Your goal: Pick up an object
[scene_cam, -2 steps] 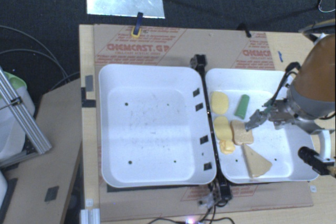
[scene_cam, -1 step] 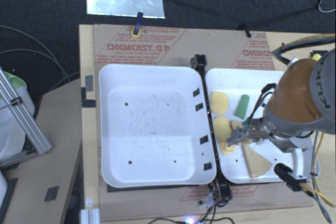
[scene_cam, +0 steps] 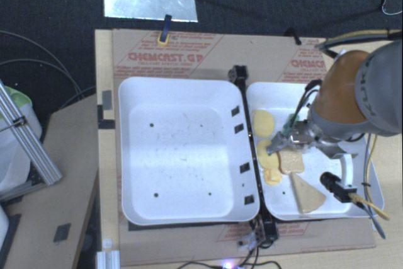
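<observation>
Reaching low into the right bin [scene_cam: 277, 92], the jaws [scene_cam: 281, 143] hover among pale food pieces [scene_cam: 263, 123]; grip state unclear, nothing visibly lifted, so pickup remains.

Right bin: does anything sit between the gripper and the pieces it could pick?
Nothing visible does. The gripper is low in the right bin, right at the tan square piece, with the yellow round piece and tan wedge close by.

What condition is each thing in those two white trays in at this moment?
Left bin: upright, flat on the bench.
Right bin: holds pale food-like pieces.
Round yellow piece: lying flat.
Tan square piece: flat, beside the gripper.
Wedge piece: flat.
Gripper: lowered into right bin.
</observation>
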Tool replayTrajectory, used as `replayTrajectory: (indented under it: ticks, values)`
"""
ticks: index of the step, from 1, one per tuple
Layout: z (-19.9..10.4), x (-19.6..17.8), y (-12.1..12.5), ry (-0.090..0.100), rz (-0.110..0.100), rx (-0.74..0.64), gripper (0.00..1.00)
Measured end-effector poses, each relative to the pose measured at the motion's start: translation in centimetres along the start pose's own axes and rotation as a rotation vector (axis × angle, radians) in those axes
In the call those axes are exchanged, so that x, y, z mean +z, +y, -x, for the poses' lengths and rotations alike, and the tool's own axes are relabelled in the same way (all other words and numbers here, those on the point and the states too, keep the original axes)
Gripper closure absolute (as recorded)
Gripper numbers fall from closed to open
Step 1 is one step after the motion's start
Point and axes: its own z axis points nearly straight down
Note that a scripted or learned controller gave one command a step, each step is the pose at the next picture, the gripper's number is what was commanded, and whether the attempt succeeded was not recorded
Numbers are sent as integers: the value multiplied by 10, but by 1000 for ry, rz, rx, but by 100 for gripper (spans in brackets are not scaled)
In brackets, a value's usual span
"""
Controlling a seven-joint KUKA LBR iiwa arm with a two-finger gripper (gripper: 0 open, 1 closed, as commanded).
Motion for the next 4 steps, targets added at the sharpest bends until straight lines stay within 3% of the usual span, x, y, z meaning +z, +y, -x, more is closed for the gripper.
replayTrajectory:
  ticks: [1,2,3,4]
  values:
    - [42,27,-62,0,-9,10,0]
    - [-6,-28,-49,2,2,-3,0]
    - [-39,-178,-53,1,15,-4,0]
    - [-104,-99,-58,4,-10,-5,0]
